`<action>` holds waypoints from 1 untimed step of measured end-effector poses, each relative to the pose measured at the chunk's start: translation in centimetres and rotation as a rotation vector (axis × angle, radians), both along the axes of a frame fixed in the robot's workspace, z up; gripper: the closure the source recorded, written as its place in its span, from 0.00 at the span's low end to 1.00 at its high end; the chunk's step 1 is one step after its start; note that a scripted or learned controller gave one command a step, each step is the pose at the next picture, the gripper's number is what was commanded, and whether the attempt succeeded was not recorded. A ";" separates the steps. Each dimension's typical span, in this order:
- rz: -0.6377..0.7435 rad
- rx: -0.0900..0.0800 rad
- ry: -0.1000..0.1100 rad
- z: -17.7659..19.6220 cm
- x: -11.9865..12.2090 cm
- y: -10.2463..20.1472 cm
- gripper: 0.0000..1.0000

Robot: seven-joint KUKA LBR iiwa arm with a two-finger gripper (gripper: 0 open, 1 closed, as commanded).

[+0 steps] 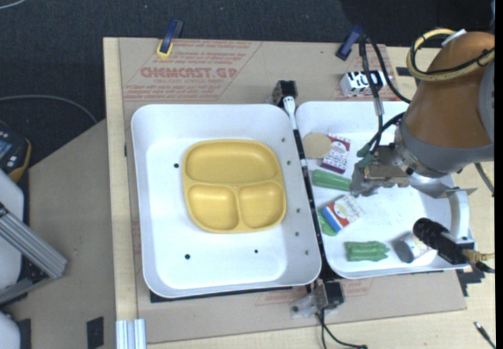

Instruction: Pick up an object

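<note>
Since the tool [366,182] hangs low in the right bin [393,257] just beside the green stick [331,180] — finger state: cannot tell — that stick looks light, stiff, slightly slick, best pinched across its narrow middle — not endwise.

Your arm [452,104] comes in from the right side of the scene, its orange band bulking large at the far right and the grey wrist section sitting just below it. From there the wrist bends down and to the left, carrying the gripper [369,178] at its leftmost end. You cannot make out the gripper's tips from this angle; the metal body hides how they stand.
</note>
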State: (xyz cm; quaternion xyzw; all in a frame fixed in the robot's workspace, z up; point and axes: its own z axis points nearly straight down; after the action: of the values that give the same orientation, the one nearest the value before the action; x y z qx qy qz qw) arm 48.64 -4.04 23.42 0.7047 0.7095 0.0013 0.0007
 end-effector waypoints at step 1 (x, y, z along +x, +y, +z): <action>-0.006 0.000 0.007 -1.7 0.3 0.2 1.00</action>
State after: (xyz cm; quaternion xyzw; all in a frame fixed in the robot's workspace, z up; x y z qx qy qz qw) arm 48.91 -3.85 21.69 0.7067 0.7075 -0.0012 -0.0020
